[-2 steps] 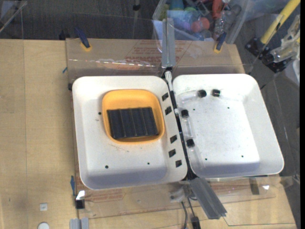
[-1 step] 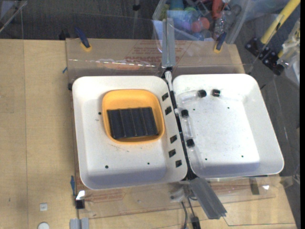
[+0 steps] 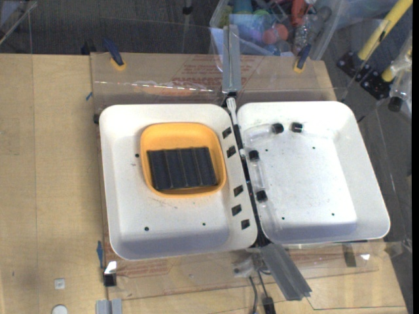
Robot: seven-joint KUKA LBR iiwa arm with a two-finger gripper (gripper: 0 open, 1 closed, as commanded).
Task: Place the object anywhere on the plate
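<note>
An orange plate (image 3: 149, 142) with rounded corners lies in the left white bin (image 3: 131, 221), toward its far half. On the plate rests a dark grey rectangular object (image 3: 182, 167) with ribs running across its top. It lies flat, takes up most of the plate's floor and stays within the rim. Nothing touches or covers it.
The right white bin (image 3: 314, 195) holds two small black knobs (image 3: 277, 128) near its far edge. A metal strip with black clips (image 3: 237, 169) runs between the bins. Behind them stands a clear box of coloured toys (image 3: 275, 12). Blue clamps (image 3: 116, 59) hold the back board.
</note>
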